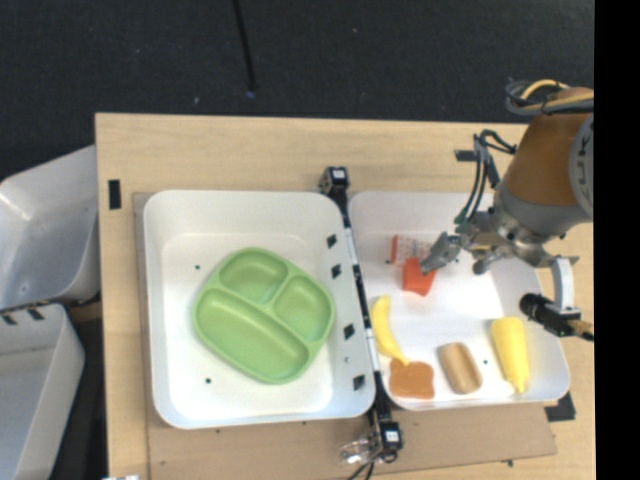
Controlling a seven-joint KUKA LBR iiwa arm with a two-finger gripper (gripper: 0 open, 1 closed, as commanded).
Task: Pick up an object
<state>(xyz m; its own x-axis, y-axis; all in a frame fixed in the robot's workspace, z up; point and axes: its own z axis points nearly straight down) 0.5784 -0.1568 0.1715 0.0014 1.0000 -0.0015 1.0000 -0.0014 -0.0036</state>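
The right bin (400, 206) holds several toy foods: a red block (419, 277), a yellow banana (384, 330), an orange piece (412, 379), a tan bun (460, 368) and a yellow corn cob (510, 353). My gripper (462, 258) hangs over the middle of this bin, open, with its fingers spread apart. The left fingertip (437, 257) is just above and right of the red block. Nothing sits between the fingers.
A green divided plate (265, 314) lies in the left bin (160, 268). A small red and white item (397, 248) lies near the red block. A black clamp (334, 180) sits where the bins meet at the back.
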